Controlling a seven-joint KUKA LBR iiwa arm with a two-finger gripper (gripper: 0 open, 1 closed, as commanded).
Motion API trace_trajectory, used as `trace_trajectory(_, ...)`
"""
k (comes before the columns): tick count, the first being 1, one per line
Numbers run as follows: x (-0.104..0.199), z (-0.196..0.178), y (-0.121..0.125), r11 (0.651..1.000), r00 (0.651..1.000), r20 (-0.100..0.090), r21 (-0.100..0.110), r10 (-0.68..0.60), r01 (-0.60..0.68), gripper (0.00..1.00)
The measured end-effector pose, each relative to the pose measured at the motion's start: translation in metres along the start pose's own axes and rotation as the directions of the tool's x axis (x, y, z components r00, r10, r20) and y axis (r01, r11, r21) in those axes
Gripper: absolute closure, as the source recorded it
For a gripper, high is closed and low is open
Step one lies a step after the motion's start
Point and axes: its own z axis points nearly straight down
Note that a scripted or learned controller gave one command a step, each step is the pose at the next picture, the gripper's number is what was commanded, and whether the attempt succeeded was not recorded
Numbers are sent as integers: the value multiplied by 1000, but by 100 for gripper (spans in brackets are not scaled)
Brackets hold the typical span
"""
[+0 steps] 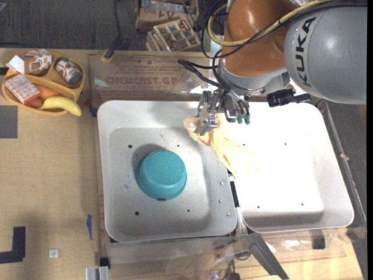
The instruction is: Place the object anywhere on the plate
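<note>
A round teal plate [162, 174] lies in the left white bin [116, 127], a little left of its middle. A pale yellow, cloth-like object [224, 144] is draped over the divider between the two bins. Its upper left corner is pulled up into my gripper [208, 120]. The gripper hangs over the back right corner of the left bin, up and to the right of the plate, with its fingers closed on that corner. The rest of the object trails down and right onto the edge of the right bin [291, 174].
A yellow tray [14, 95] holding a banana [61, 104] and small packets sits on the bench at the far left. Boxes and cables lie behind the bins. The arm's grey body with its orange band [256, 28] looms over the back of the right bin.
</note>
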Motion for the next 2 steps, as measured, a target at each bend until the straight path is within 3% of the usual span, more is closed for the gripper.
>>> trace_trajectory(1, -16, 1, 50, 1000, 1000, 0, -1, -2, 2, 100)
trace_trajectory(2, -16, 0, 50, 1000, 1000, 1, -1, -2, 2, 0)
